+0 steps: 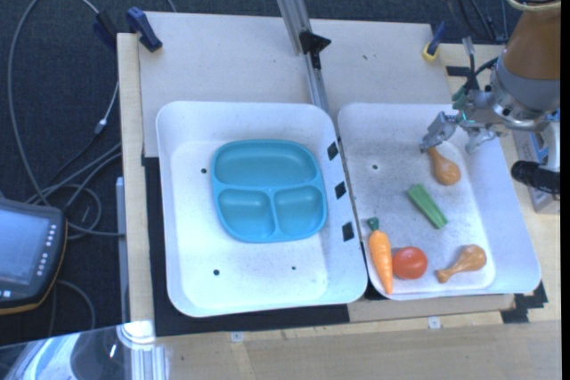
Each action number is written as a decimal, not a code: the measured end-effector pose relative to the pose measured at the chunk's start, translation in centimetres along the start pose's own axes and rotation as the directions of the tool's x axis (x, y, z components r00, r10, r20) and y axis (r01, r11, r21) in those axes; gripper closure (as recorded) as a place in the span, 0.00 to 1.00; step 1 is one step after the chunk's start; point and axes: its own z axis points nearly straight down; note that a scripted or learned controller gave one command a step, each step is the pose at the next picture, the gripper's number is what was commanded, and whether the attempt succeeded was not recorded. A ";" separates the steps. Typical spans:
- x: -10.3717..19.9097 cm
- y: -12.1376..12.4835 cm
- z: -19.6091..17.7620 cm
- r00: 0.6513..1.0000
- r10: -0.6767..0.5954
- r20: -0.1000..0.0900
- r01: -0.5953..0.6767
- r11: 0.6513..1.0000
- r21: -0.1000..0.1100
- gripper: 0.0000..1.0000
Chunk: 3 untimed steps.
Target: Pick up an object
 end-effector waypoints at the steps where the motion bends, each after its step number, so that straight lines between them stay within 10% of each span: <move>1: 0.0 0.0 0.0 1.000 0.000 0.000 0.000 1.000 0.000 0.00; 3: 0.4 -0.4 10.7 1.000 0.001 0.000 -0.001 1.000 0.005 0.00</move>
